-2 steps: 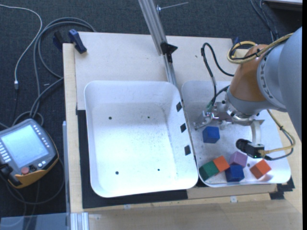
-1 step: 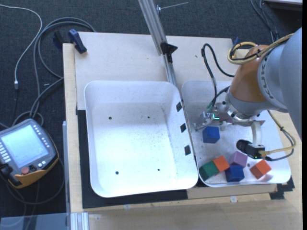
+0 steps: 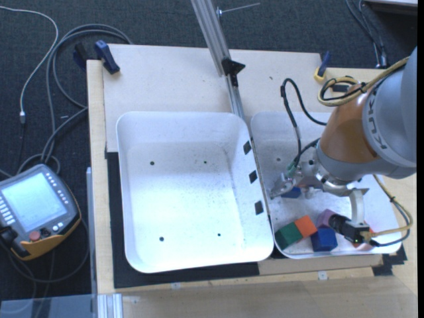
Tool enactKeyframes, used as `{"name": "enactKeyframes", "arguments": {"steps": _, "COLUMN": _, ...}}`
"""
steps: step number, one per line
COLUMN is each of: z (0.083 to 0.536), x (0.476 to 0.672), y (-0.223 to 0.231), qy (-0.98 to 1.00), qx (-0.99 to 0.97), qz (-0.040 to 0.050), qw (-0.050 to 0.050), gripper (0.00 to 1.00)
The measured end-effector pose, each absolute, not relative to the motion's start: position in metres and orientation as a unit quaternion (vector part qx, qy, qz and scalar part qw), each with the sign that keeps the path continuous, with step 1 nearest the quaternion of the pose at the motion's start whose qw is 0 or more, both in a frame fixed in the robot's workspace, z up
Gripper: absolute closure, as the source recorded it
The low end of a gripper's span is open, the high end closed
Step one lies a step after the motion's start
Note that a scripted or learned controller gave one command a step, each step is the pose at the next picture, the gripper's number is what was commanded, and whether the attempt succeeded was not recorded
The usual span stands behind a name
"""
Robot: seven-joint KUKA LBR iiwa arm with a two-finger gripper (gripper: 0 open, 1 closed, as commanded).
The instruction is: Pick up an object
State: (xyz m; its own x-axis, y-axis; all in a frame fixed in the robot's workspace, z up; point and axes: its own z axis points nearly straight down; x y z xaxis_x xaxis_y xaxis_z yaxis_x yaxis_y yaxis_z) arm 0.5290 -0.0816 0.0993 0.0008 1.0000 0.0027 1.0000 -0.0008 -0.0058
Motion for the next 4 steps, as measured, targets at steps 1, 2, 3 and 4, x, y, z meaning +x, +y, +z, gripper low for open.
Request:
{"name": "enactKeyframes", "arguments": {"steps": 1, "z": 0.101, "x": 0.609, "y": -0.089, "qy": -0.708, "qx": -0.706, "qz": -0.0021, "qw": -0.003, "gripper": 0.0}}
{"name": "enactKeyframes", "arguments": {"steps": 2, "z": 0.099, "x": 0.549, "y": -0.096, "qy": -0.706, "qx": -0.708, "qz": 0.0018, "qw": 0.003, "gripper": 0.0}}
{"name": "enactKeyframes", "arguments": {"steps": 3, "z": 0.11, "x": 0.552, "y": -0.094, "qy": -0.707, "qx": -0.707, "qz": -0.0002, "qw": 0.001, "gripper": 1.0}}
{"name": "enactKeyframes", "arguments": {"steps": 4, "z": 0.188, "x": 0.56, "y": -0.141, "qy": -0.706, "qx": -0.708, "qz": -0.0016, "qw": -0.005, "gripper": 1.0}}
